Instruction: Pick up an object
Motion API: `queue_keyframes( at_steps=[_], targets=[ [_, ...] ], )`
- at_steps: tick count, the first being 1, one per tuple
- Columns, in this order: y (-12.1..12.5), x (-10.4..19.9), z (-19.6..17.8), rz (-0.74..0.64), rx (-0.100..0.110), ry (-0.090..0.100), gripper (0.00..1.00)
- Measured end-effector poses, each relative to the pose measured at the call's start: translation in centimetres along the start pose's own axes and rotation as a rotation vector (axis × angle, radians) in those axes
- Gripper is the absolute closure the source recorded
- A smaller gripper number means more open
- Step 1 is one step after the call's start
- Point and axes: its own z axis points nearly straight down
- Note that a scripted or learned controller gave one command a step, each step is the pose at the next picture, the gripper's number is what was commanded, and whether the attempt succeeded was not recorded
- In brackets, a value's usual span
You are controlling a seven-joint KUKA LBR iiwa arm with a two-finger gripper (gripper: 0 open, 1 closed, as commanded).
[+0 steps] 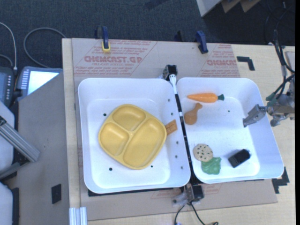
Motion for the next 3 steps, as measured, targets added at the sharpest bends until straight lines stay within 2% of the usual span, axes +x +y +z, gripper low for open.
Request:
queue_keyframes(
  at_steps=[1,2,3],
  targets=[
    [0.2,0.1,-0.6,-0.004,-0.012,-0.003,0.00],
    [1.1,0.1,4.1,-0.004,-0.007,0.000,0.00],
    [0.3,0.2,8.7,-0.003,-0.008,0.000,0.00]
  ],
)
